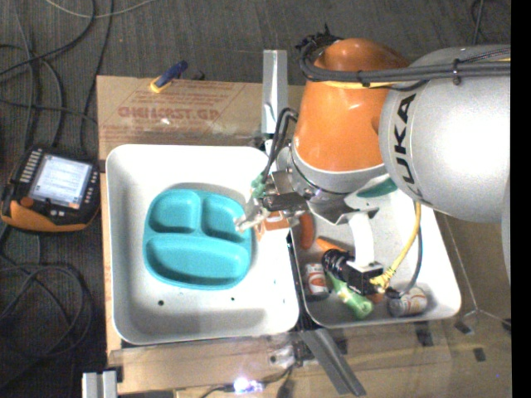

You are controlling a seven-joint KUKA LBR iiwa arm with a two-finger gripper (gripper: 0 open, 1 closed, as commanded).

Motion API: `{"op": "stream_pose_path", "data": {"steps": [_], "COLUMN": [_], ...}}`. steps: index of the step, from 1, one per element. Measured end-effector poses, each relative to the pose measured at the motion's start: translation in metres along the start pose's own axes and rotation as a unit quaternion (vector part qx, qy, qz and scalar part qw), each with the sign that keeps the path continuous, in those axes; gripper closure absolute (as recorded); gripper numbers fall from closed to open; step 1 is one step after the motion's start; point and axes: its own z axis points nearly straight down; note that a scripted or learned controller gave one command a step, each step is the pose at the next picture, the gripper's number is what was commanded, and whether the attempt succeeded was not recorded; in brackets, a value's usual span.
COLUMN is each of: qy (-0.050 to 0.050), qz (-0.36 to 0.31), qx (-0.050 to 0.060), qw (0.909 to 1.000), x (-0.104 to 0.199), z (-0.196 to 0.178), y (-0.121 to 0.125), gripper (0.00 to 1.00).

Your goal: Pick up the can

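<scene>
Currently, the arm (pixel 448 139) reaches in from the right and stands above the line where the two white bins meet. The pincer (pixel 251 216) hangs over the left bin (pixel 124 305), at the right edge of the teal divided tray (pixel 195 243), which lies flat in that bin. Whether the pincer is released or clenched cannot be told from this view.

The can (pixel 406 303) lies on its side in the right bin (pixel 436 259), in the near right corner, well apart from the pincer. A green item (pixel 353 303) lies just left of the can, near the front wall of the same bin. A small silver and red cylinder (pixel 315 282) lies further left, close to the wall beside the left bin. An orange-brown item (pixel 307 232) lies behind that cylinder, partly covered by the wrist, and its kind cannot be told.

A cardboard sheet (pixel 191 114) lies under the far side of the left bin. A small blue and yellow item (pixel 168 75) rests at its far edge. A handheld control unit (pixel 54 185) lies on the dark floor to the left, among cables.
</scene>
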Motion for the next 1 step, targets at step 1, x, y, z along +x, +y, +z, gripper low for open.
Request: {"op": "stream_pose_path", "data": {"steps": [1], "qy": [-0.001], "qz": [0.005], "qx": [-0.001], "qw": [1.0], "x": [0.0223], "z": [0.0188], "y": [0.044], "gripper": [1.0]}}
